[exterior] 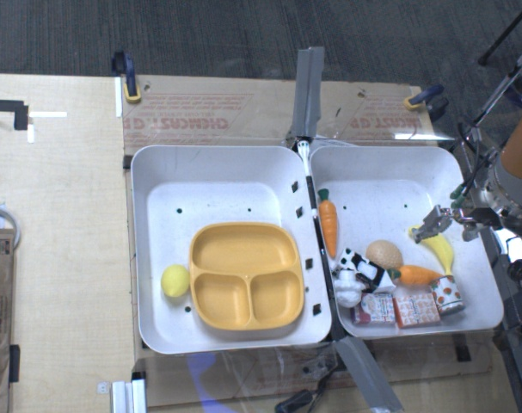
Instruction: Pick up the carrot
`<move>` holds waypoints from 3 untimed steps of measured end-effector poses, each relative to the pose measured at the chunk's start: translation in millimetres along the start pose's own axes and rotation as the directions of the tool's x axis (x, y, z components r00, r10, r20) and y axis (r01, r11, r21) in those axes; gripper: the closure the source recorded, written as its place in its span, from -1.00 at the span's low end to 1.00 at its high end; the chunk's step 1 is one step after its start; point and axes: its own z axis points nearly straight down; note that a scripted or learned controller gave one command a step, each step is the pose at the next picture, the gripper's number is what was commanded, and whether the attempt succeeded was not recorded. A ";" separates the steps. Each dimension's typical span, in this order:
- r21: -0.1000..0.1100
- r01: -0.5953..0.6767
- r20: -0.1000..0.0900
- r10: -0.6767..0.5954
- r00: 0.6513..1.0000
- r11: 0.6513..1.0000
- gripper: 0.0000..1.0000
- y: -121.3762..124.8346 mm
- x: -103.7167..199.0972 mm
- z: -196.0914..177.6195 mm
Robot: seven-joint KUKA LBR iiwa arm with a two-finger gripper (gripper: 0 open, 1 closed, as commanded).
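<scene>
A: Where is the carrot (328,224)?
B: From above, it lies in the right bin (389,172), along its left wall, leaf end up.
A: And your end effector (432,224)?
B: At the right bin's right side, just above the banana (439,251). Whether it's apart or together, I cannot tell

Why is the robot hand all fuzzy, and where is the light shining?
In the camera view, the gripper at the right bin looks soft and smeared, too fuzzy for detail, while the carrot and yellow tray look sharper. A bluish glare patch lies on the bench edge below the left bin.
</scene>
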 end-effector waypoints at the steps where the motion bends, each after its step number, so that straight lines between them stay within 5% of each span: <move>1: -0.002 0.073 0.000 -0.073 0.997 0.997 -1.00 1.7 21.6 112.3; 2: -0.036 -0.102 0.019 0.103 0.994 0.994 -1.00 -25.2 52.0 104.4; 3: -0.021 0.020 0.009 -0.019 1.000 1.000 -1.00 -27.3 25.3 107.7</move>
